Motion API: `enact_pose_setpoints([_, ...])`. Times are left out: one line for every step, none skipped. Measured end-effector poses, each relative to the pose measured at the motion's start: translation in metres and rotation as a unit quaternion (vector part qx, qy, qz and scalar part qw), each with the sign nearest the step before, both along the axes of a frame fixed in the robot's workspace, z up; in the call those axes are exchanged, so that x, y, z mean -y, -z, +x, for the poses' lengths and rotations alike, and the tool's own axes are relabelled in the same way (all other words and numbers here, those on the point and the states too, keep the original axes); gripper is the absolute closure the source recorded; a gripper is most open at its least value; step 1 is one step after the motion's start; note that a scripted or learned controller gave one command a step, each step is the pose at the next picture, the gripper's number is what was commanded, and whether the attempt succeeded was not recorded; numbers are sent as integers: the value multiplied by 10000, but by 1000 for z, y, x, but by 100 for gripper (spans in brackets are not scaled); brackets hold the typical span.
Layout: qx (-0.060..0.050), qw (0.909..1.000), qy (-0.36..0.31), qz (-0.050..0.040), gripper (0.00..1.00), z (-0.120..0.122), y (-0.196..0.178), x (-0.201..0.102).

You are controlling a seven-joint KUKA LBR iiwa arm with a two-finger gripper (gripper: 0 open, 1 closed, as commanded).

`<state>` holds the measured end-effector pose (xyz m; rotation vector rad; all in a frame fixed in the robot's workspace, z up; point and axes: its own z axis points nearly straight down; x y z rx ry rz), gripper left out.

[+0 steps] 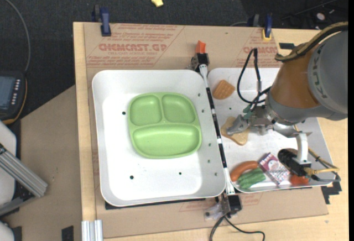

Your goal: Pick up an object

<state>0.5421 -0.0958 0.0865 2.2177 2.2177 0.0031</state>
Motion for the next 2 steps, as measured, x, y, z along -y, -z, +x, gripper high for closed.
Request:
enact_pose_setpoints([8,10000,11,-1,0,-1,-1,-2])
enact_pose_setpoints([-7,10000,4,9,0,2,0,-2])
